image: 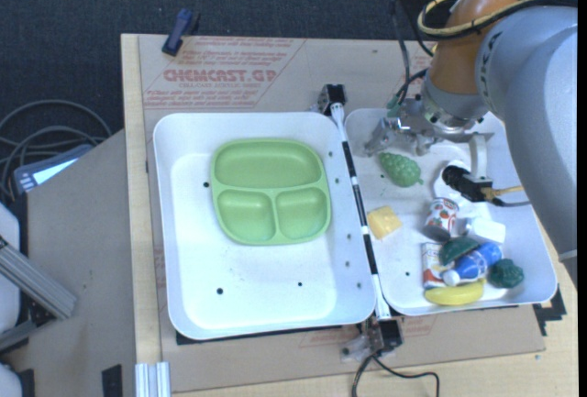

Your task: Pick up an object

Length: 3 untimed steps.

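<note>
Seemingly claw [401, 140] low over green bumpy object [401, 169], right bin [527, 290].

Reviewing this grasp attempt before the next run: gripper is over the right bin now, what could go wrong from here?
1. The gripper sits near the right bin's far wall, just above the green bumpy object; a descent could clip the wall or nudge the object away.
2. The other items, such as the banana and the dark green piece, are piled together at the near end; a grab there might catch two or slip.
</note>
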Available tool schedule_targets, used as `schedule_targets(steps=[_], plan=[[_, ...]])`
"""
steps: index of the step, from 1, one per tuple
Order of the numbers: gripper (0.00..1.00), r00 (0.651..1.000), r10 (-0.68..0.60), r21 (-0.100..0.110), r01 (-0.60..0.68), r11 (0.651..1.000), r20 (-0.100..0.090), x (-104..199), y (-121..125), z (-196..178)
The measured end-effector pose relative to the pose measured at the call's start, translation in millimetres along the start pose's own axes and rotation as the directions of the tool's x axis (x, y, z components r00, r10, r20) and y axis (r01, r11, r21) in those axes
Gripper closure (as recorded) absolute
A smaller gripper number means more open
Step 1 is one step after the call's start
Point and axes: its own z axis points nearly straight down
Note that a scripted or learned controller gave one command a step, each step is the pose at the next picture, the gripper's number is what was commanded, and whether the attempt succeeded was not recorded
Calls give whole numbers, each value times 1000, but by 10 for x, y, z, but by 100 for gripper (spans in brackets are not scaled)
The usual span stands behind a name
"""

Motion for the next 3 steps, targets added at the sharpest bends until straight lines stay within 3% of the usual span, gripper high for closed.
schedule_targets(steps=[1,2,3], plan=[[0,1000,1,3,-1,1000,-1,-64,-382,-3],[100,1000,1,1,-1,1000,-1,-62,-377,-105],[100,1000,-1,-2,1,1000,-1,587,-599,-1286]])
